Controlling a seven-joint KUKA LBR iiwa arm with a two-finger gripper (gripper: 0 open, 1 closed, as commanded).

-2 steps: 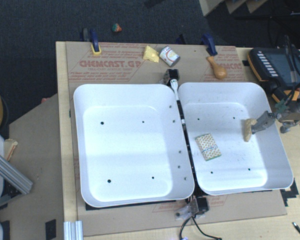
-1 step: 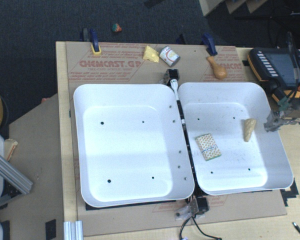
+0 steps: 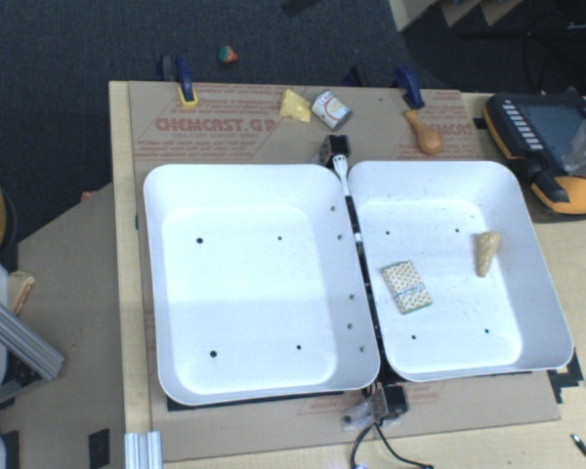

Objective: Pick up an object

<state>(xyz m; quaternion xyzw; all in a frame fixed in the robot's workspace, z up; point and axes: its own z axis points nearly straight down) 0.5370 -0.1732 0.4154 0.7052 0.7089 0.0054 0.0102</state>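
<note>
At the near edge of the bench, a small black fitting (image 3: 393,399) with a cable sits just in front of the gap between the two bins. To its left, off the bench, stands a slanted piece of aluminium rail (image 3: 24,345).

The left bin (image 3: 166,291) shows only its white floor with a few dark dots. The right bin (image 3: 539,291) holds the two things that could be picked. A flat patterned packet (image 3: 406,286) lies tilted in its near-left part, close to the wall shared with the left bin. A beige lump (image 3: 485,253) lies towards the right side, well apart from the packet and a little farther back.

A black pen-like piece (image 3: 338,152) rests at the far end of the seam between the bins. Beyond the bins, on the brown board (image 3: 225,123), lie a yellow scrap (image 3: 295,106) and, just beside it, a small pale box (image 3: 331,109). An orange-brown pear-shaped object (image 3: 425,135) lies farther right. Two blue clamps (image 3: 186,78) grip the board's far edge. A tiny coloured ball (image 3: 229,55) lies on the dark floor past it. A black and yellow pendant (image 3: 547,135) rests at the far right.

Whether the claw is open or closed cannot be told.
</note>
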